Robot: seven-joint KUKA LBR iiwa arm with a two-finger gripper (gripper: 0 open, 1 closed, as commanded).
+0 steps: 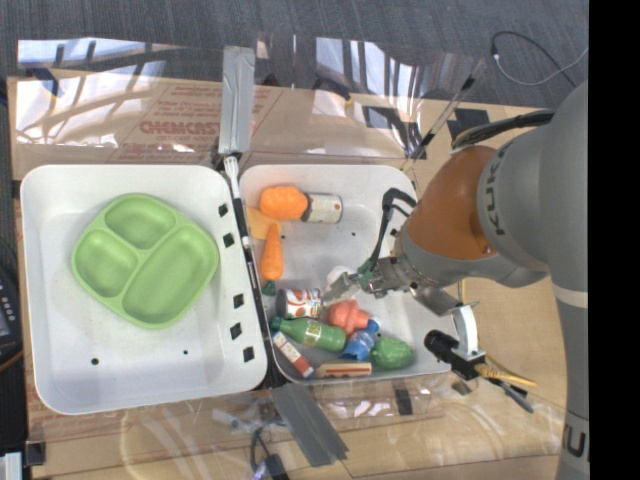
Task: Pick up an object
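Observation:
The right bin (400,183) holds several toy foods. At its back lie an orange piece (283,203) and a small can (323,208); below them are a yellow wedge (260,226) and a carrot (272,258). Along the front are a red-and-white can (303,303), a green bottle (312,334), a pink-red piece (348,315), a blue piece (362,344) and a green piece (393,352). My gripper (347,284) hangs low in the middle of this bin, just above and behind the pink-red piece and right of the red-and-white can. Nothing is visibly held.
The left bin (60,368) bears a green divided plate (145,258). A taped ridge (240,268) separates the bins. The arm's orange band (455,208) covers the right bin's right side. A flat red-and-tan piece (343,370) lies against the front wall.

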